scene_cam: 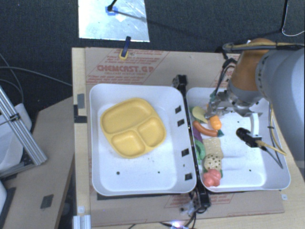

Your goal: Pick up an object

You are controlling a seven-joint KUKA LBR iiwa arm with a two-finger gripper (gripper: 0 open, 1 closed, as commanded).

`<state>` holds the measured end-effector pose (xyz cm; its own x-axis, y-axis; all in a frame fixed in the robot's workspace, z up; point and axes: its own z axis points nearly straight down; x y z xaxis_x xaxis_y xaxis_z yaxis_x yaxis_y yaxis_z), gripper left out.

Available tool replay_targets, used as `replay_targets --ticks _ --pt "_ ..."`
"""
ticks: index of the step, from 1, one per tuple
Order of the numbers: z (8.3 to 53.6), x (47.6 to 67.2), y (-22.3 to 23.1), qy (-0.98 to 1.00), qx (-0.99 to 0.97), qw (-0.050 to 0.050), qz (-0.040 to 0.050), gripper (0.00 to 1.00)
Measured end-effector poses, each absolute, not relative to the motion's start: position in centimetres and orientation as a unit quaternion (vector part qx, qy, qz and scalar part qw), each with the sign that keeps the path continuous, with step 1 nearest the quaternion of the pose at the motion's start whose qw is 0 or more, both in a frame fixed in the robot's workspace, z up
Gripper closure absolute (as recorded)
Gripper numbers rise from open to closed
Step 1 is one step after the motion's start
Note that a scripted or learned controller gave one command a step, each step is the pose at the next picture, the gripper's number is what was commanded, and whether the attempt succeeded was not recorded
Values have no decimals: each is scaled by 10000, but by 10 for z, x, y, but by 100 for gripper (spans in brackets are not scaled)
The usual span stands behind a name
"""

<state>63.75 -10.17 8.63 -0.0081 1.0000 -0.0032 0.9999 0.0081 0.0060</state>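
Two white bins are seen side by side on a cardboard sheet (143, 68) printed with red letters. A yellow tray (132, 127) with three compartments is held flat in the left bin (102, 178). In the right bin (267, 175), a row of toy food is gathered along the left wall. From the far end to the near end, a pale yellow-green piece (198, 112), an orange piece (215, 123), a long red piece (205, 129), a green piece (200, 150), a cracker (213, 148), a cookie (213, 162) and a pink piece (212, 177) are made out. The gripper (213, 110) is lowered into the far left part of the right bin, between the yellow-green piece and the orange piece and just above the latter. Whether the gripper is open, closed or gripping anything cannot be told, since it is hidden by the wrist. The arm (271, 70) is reached in from the right, its orange band seen above the bin's far edge. A silver sheet (113, 13) is laid on the dark floor beyond the bench, and a blue and yellow clip (125, 48) is placed at the cardboard's far edge.
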Motion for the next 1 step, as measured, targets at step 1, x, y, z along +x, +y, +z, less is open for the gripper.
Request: replay_targets --ticks 1 --pt "190 605 -28 7104 7038 9 24 100"
